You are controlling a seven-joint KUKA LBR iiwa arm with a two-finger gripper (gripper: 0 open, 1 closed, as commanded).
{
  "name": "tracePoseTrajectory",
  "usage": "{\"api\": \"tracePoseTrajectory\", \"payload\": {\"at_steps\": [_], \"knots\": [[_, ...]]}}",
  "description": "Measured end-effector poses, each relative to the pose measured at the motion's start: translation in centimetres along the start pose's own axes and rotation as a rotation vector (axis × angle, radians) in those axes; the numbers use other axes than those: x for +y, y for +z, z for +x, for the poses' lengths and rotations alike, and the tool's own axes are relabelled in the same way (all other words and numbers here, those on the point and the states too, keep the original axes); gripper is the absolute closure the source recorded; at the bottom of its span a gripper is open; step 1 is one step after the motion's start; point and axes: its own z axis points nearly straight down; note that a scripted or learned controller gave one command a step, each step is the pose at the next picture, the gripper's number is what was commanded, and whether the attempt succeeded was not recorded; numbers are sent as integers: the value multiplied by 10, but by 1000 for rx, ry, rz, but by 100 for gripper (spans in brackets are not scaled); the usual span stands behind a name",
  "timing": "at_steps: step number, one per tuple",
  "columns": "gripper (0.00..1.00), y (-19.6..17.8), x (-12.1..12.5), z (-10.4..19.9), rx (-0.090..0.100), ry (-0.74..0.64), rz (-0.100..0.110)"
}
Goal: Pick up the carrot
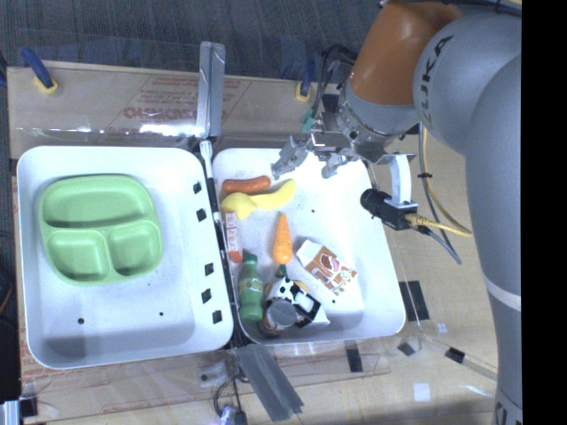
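Observation:
The carrot is small and orange, lying upright in the picture near the middle of the right bin. My gripper hangs over the bin's far edge, above and a little right of the carrot, well apart from it. Its two grey fingers are spread open and nothing sits between them. The arm's orange band is higher up at the top right.
Around the carrot lie a sausage, a banana, a green bottle, a small printed carton and a black-and-white object. The left bin holds a green divided tray.

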Motion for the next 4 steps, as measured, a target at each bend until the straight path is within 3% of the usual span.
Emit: {"api": "tracePoseTrajectory", "payload": {"at_steps": [1, 2, 3, 4], "knots": [[0, 150, -11, -29, 1, 86, 1], [100, 140, -11, -29, 0, 85, 0], [100, 39, 33, 13, 1, 99, -5], [100, 22, 12, 22, 1, 196, 1]]}}
